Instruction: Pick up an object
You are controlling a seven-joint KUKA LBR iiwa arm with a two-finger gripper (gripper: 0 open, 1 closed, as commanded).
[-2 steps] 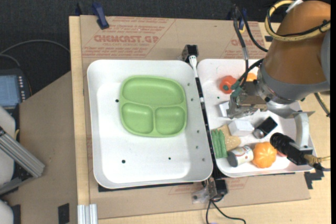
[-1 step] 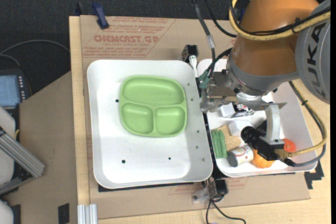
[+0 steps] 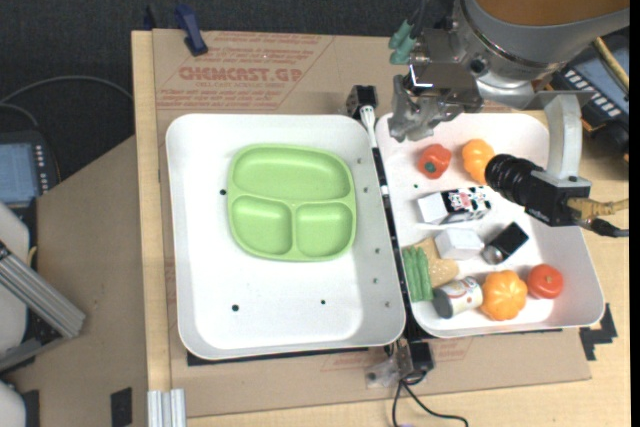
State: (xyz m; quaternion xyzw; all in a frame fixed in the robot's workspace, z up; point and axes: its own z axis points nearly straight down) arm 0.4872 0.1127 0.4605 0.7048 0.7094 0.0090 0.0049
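My gripper [image 3: 412,120] hangs over the far left corner of the right bin [image 3: 575,310], under the grey and orange arm. Just in front of it lie a small red pepper-like toy [image 3: 433,161] and an orange ball [image 3: 476,157]. Further forward are a white box with black and red print [image 3: 458,204], a white block [image 3: 460,241], a small black piece [image 3: 510,240], a green ribbed toy [image 3: 414,273], a little white bottle [image 3: 458,297], an orange pumpkin [image 3: 502,293] and a red tomato [image 3: 545,281]. I see nothing held in the gripper.
The left bin [image 3: 200,245] holds a light green divided plate [image 3: 292,200]. A black cylinder on a white bracket [image 3: 530,185] reaches over the right bin from the right. Both bins rest on a cardboard sheet [image 3: 250,65], with a blue clip [image 3: 190,30] at its far edge.
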